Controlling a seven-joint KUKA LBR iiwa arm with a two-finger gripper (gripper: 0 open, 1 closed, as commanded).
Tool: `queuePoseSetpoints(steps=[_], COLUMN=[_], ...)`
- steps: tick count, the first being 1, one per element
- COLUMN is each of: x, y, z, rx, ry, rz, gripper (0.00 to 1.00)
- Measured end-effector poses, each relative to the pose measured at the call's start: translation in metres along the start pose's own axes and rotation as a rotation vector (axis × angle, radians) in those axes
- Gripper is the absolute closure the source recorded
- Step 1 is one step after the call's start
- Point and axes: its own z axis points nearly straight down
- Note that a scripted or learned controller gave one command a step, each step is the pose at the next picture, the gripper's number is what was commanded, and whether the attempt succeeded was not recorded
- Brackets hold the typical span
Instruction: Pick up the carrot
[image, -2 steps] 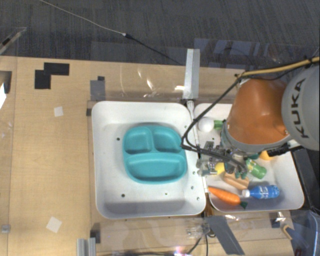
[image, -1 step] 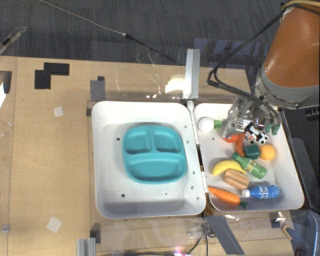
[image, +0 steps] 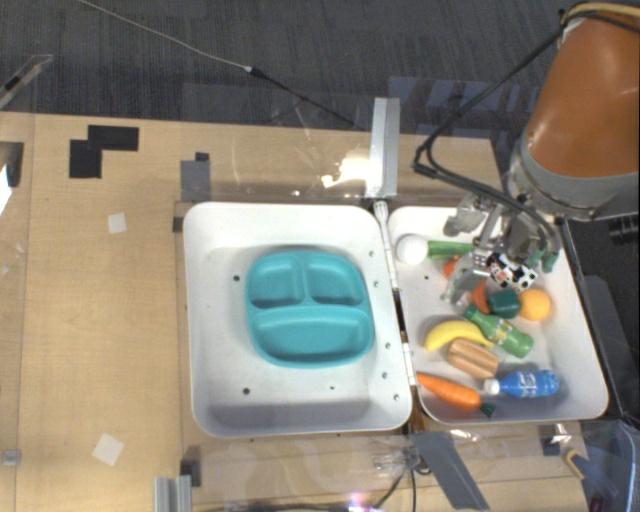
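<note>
The carrot (image: 448, 390), orange with a green stub at its right end, lies at the near left corner of the right bin (image: 590, 385). My gripper (image: 478, 272) hangs over the far middle of that bin, above a cluster of toys. It is well away from the carrot, which lies toward the near side with a banana and a hot dog between. The wrist and its cables hide what lies right under the gripper.
The right bin also holds a white ball (image: 410, 248), a banana (image: 455, 333), a hot dog (image: 472, 355), a blue bottle (image: 525, 383), an orange (image: 536, 305), a green bottle (image: 502, 337) and a green block (image: 505, 300). A teal divided plate (image: 308, 305) lies in the left bin (image: 215, 400).
</note>
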Motion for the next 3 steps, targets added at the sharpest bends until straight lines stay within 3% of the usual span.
queuePoseSetpoints(steps=[1,2,3], x=[0.024,0.033,-0.039], y=[0.02,0.028,-0.019], z=[0.074,0.183,0.082], rx=[-0.001,0.001,0.002], ry=[0.007,0.015,-0.001], rz=[-0.344,-0.271,-0.679], gripper=[0.0,0.0,0.0])
